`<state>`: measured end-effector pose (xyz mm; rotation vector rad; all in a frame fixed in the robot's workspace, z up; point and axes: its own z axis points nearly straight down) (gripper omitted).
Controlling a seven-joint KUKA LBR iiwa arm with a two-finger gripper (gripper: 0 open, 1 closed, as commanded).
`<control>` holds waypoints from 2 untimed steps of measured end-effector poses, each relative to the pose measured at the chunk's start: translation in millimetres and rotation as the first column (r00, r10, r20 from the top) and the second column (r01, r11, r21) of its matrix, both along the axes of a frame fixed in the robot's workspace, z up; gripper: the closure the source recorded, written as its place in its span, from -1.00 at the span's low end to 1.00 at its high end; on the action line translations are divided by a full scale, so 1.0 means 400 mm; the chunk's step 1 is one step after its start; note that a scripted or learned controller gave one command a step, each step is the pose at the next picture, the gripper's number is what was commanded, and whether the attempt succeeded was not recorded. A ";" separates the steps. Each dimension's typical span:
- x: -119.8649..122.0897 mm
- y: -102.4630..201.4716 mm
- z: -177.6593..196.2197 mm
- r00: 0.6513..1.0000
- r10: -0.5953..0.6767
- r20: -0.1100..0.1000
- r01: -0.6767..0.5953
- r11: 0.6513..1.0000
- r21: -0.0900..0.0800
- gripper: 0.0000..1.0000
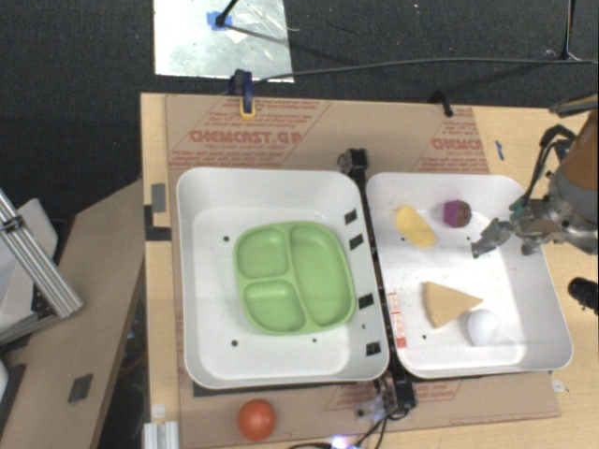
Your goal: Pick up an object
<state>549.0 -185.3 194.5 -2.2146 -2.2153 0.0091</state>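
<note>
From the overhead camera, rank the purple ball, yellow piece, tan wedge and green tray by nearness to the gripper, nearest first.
1. purple ball, just left of the gripper, at the right bin's far side.
2. yellow piece, further left.
3. tan wedge, toward the near edge; close to the yellow piece's rank.
4. green tray, in the left bin.

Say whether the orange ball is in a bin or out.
Out. The orange ball lies on the bench below the left bin, outside its rim.

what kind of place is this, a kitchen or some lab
Most likely a robot lab test bench, not a kitchen: two white bins sit on a protective sheet, toy-like objects such as a purple ball lie in one, and a robot arm reaches in.
</note>
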 end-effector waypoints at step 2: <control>-0.003 0.026 -0.118 1.000 0.002 0.008 -0.002 1.000 -0.001 -1.00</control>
